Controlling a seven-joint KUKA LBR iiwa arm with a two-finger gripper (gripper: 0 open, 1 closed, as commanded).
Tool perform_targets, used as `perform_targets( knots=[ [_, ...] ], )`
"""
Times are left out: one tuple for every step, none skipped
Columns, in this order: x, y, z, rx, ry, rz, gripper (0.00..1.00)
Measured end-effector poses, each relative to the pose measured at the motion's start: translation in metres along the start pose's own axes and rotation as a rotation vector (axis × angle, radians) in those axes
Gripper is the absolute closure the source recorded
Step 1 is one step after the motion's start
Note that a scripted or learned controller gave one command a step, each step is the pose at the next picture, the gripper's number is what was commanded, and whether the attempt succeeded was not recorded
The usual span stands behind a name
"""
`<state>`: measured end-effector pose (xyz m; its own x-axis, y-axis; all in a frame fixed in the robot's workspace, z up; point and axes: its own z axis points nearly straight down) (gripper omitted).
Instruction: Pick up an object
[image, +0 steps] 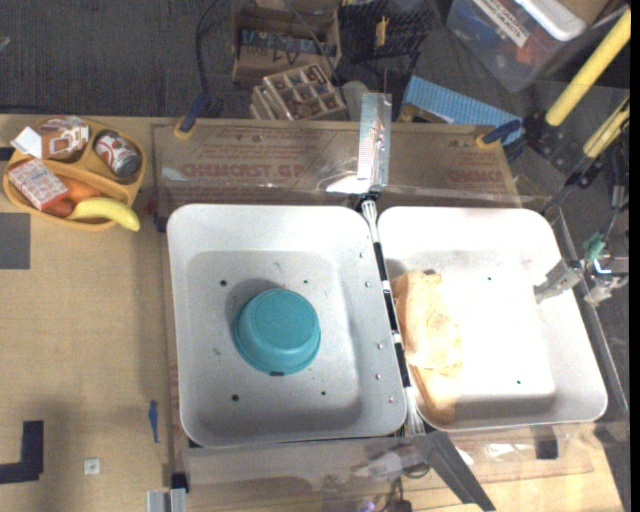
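The gripper (590, 268), at the right rim of the right bin (500, 225), has a finger state I cannot tell; the tan cloth-like object (430, 330) lies to its left against that bin's left wall, long axis running near-to-far.

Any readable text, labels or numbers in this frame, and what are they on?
Faint mirrored lettering on the clear plastic sheet behind the left white bin: too blurred to read.
Printed packets in the yellow tray with a banana: too small to read.
Teal upturned bowl, tan cloth-like item: no text.
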<state>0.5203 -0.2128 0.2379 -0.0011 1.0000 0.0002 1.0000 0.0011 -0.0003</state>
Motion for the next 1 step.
perform_targets(
  knots=[
    [0.0678,0.0741,0.0537,-0.002,-0.001,0.100,0.00]
  ],
)
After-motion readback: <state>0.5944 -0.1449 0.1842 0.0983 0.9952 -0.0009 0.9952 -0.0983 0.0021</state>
